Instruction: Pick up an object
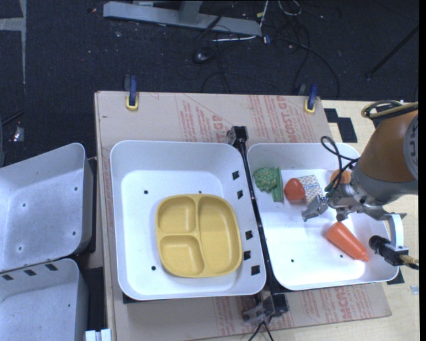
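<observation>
— Nearest us, what sits along the bottom edge?

— Brown board (200, 320) of the bench, with a small black clamp (265, 308) where the two bins meet. Above it on the left is the left bin (126, 200), holding a yellow divided plate (198, 234) with three compartments, all bare.

— And the other bin?

— It's the right bin (293, 266), touching the left one along a black divider. A green broccoli (267, 178) lies near its upper left corner. Just beside that is a red tomato (295, 190), and next to the tomato a small patterned packet (309, 184). An orange carrot (347, 240) lies tilted towards the lower right.

— What surrounds the bench?

— Dark speckled floor (60, 66) with black cables (293, 40) and a grey metal bar (180, 18) at the top. Two yellow clamps (132, 100) pin the board's far edge. Spare white trays (40, 200) lie off to the left.

— How is the arm posed?

— It reaches in from the right, its orange band (389, 150) above the wrist, bent down over the right bin. The gripper (324, 205) sits low between the packet and the carrot, close to the tomato. I cannot tell how its tool stands, and nothing is seen held in it.
</observation>
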`<action>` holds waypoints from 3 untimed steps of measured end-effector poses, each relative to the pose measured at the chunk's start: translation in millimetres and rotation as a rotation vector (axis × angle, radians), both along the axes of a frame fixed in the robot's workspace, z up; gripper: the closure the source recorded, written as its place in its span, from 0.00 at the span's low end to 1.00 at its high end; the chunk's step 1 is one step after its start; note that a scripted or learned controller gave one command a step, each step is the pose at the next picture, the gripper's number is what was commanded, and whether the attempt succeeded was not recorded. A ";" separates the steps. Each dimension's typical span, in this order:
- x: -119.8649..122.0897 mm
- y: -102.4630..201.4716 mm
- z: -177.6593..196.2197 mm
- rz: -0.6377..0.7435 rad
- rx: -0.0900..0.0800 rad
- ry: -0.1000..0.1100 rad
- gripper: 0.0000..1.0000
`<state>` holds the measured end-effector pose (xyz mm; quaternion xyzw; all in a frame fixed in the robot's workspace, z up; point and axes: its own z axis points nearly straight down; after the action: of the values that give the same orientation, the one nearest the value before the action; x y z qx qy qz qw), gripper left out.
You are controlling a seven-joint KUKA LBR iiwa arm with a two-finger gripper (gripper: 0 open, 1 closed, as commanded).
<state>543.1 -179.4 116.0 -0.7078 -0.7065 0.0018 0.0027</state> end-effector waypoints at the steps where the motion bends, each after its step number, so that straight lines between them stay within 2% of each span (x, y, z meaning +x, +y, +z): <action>1: 2.0 0.0 14.0 0.000 -0.002 -0.007 1.00; 3: -7.3 11.2 119.1 0.005 -0.003 -0.012 1.00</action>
<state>535.8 -168.3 235.1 -0.7061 -0.7081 -0.0014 -0.0029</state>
